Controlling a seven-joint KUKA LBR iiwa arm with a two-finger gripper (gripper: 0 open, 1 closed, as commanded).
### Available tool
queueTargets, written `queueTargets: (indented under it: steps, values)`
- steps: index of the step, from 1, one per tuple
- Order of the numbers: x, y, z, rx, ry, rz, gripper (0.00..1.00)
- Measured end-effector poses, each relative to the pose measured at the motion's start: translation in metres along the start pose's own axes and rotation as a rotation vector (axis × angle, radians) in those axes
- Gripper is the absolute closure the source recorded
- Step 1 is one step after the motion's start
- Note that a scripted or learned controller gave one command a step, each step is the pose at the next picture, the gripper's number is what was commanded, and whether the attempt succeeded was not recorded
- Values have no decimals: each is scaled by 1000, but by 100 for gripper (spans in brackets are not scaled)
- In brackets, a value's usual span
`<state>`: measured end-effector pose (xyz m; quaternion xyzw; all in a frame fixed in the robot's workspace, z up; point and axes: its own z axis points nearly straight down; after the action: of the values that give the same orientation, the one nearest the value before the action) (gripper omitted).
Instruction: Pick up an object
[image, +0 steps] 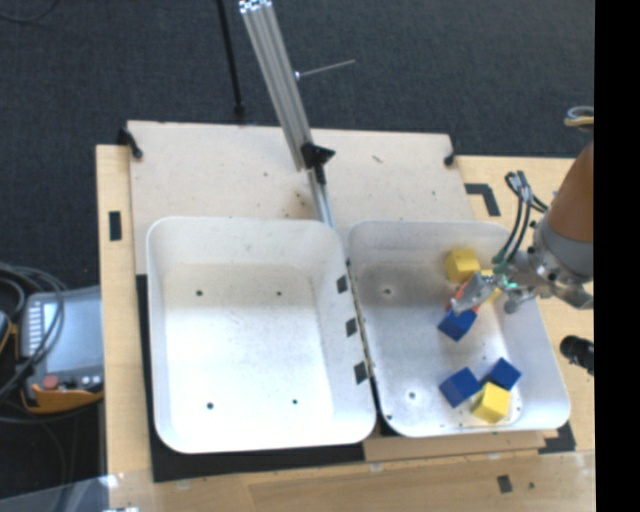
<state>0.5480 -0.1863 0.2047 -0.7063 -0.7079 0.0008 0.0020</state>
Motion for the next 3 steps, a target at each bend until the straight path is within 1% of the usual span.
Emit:
queueTargets:
  steps: [1, 2, 3]
  values:
    - [0, 1, -3, -5, -1, 0, 0]
    - [2, -1, 40, 0, -3, 3, 0]
    - [1, 8, 88, -1, -3, 5, 0]
